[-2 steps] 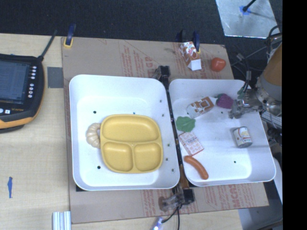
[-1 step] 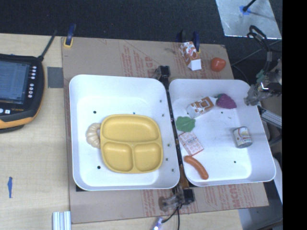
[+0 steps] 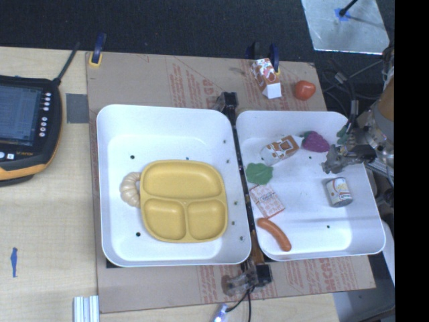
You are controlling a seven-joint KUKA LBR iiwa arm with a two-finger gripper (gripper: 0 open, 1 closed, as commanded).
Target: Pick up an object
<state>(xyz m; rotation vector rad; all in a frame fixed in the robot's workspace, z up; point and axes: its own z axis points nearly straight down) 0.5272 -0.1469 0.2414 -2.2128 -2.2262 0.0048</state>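
The gripper [image 3: 337, 158] was seen at the right bin's [image 3: 315, 243] right edge, just above a small can [image 3: 339, 192] lying on the bin floor. Whether it was clenched or released could not be told. Nothing was visibly held.

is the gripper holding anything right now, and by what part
Nothing shows between the fingers of the gripper. It hangs over the right bin, just above the can and apart from it.
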